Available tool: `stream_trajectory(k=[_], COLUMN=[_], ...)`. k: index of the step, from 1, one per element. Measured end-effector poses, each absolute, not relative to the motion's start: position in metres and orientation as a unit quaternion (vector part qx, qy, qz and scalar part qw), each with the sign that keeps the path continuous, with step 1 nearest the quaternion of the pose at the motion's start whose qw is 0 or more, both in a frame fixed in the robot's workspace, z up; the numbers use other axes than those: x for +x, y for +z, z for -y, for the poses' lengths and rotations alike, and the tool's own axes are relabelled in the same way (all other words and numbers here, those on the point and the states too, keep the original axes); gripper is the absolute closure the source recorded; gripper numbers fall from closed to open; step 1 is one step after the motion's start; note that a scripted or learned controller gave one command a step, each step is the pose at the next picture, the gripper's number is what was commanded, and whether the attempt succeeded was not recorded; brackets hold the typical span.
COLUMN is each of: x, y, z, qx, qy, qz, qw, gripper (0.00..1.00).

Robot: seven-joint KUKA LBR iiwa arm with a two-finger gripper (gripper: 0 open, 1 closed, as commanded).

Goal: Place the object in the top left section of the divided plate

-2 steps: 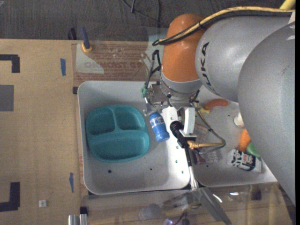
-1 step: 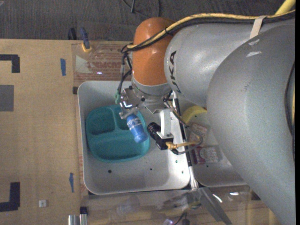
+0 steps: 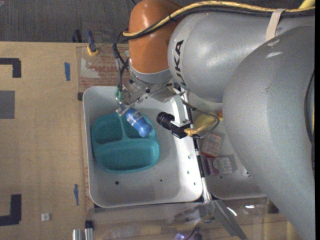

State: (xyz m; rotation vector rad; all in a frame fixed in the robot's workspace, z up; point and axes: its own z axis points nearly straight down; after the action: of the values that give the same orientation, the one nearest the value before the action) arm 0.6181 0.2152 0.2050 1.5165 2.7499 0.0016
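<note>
A teal divided plate (image 3: pixel 120 151) lies in the left white bin (image 3: pixel 150 186). It has two small compartments on its far side and one wide compartment nearer the bottom of the view. A small translucent blue bottle (image 3: pixel 139 123) sits tilted over the small compartment on the right, its pale end pointing up-left. My gripper (image 3: pixel 122 105) hangs right at that pale end, under the orange wrist band (image 3: pixel 150 34). The arm hides whether the gripper touches or holds the bottle.
A black cylindrical part (image 3: pixel 167 120) with a yellow cable juts from the arm just right of the bottle. The right bin (image 3: pixel 235 189) holds a few flat packets (image 3: pixel 214 145), mostly under the arm. Blue tape marks (image 3: pixel 67 71) dot the wooden bench.
</note>
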Motion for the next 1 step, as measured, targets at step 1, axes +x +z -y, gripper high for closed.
stream_trajectory(k=[1], x=[0.6128], y=[0.1938], z=[-0.2202], qx=[0.445], qy=[-0.0008], qz=[-0.895], qw=[-0.001], gripper=[1.00])
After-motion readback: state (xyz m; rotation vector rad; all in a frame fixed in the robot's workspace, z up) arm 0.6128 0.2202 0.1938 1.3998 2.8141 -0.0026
